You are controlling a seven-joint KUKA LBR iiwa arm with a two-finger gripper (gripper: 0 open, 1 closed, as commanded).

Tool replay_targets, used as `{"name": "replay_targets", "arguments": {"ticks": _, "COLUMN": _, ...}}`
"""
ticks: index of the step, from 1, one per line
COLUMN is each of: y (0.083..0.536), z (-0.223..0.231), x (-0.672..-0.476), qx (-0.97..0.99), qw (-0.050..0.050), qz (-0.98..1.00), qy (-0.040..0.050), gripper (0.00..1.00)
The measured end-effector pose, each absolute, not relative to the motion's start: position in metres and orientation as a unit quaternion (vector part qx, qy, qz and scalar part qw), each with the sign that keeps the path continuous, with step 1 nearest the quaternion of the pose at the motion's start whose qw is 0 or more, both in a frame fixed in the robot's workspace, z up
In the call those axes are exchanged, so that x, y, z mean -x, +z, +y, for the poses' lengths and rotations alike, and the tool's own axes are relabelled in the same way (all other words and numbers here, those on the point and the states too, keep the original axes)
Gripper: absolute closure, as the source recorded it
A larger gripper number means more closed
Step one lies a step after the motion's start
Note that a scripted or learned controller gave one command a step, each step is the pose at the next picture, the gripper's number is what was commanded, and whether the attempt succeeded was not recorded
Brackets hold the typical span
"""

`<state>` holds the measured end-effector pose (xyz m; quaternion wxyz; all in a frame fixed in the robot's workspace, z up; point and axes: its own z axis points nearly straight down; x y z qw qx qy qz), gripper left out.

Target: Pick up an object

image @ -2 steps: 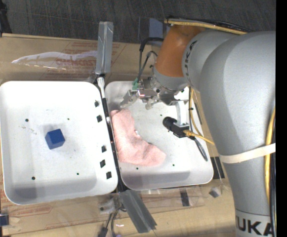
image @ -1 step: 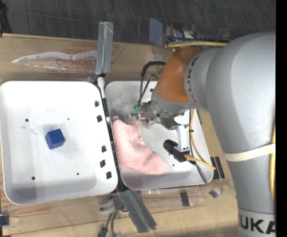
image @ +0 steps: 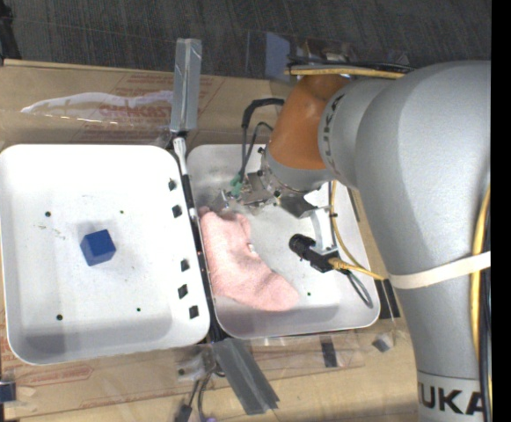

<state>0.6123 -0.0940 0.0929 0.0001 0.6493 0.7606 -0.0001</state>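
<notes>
A rumpled pink cloth [image: 242, 266] lies along the right bin's [image: 325, 315] left wall, the gripper [image: 242, 193] at its far end, grip unclear. The left bin [image: 35, 200] holds a blue cube [image: 98, 246].

The arm [image: 413, 174] is a thick, rounded shell of smooth light grey, seen from 1 to 5 o'clock. Dark letters reading KUKA [image: 448, 400] sit on it at 5 o'clock. A thin pale yellow cable [image: 440, 271] crosses the shell at 4 o'clock. An orange band [image: 297, 134] rings the arm near 12 o'clock, with black cables [image: 253, 117] looping at its 9 o'clock. The end effector [image: 237, 193] is small and metal-grey with green specks.
</notes>
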Motion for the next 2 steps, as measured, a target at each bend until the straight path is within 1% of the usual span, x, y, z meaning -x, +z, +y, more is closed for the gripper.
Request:
{"name": "replay_targets", "arguments": {"ticks": 1, "y": 0.103, "z": -0.093, "x": -0.612, "qx": -0.649, "qw": 0.0, "qz": 0.761, "qy": -0.0009, "gripper": 1.0}}
{"name": "replay_targets", "arguments": {"ticks": 2, "y": 0.193, "z": -0.056, "x": -0.653, "qx": -0.581, "qw": 0.0, "qz": 0.814, "qy": -0.0003, "gripper": 1.0}}
